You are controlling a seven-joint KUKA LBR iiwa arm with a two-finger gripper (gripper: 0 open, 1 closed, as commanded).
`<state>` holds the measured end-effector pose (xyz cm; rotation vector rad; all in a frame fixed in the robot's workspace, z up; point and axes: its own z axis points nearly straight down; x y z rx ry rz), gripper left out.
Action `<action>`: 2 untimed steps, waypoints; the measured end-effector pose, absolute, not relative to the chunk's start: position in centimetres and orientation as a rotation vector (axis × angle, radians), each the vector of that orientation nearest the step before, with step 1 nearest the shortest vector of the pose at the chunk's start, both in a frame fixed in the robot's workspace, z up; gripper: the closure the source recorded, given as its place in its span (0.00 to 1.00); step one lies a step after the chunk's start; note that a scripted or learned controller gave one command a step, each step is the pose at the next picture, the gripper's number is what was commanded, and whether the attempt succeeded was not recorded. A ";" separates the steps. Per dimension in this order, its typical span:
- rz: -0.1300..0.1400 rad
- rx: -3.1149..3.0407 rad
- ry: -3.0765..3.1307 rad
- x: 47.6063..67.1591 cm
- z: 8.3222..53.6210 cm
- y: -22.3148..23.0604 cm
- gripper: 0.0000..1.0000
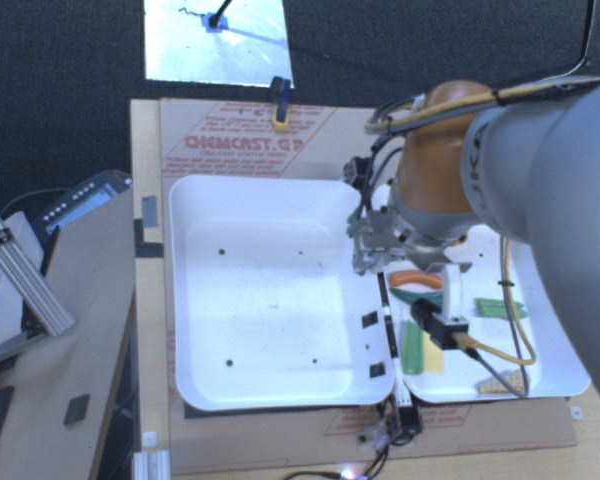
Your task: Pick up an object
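Objects cluster in the right-hand bin (558, 366), just beside the gripper (372, 255). The gripper hangs low over that bin's inner edge, next to the left-hand bin (270, 308). Whether the claw is wide or narrow cannot be told, since the wrist hides it.

Closest to the gripper lies an orange object (417, 280). Below that in the view, a green strip (412, 348) touches a yellow piece (433, 358). Further out lie a second green piece (500, 308) and a tan piece (495, 386) near the front rim. The left-hand bin shows a white floor with a few dark specks.

Both bins rest on a brown sheet (242, 143) printed in red, on a wooden bench (90, 298). A yellow clamp (279, 118) sits at the sheet's far edge. Beyond it, a shiny square plate (215, 28) lies on dark carpet (60, 68).
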<state>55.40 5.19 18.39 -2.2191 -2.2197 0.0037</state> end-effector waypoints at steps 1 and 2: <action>-0.003 -2.218 -2.226 55.7 19.5 5.2 1.00; -0.020 -2.221 -2.234 53.8 32.8 5.4 1.00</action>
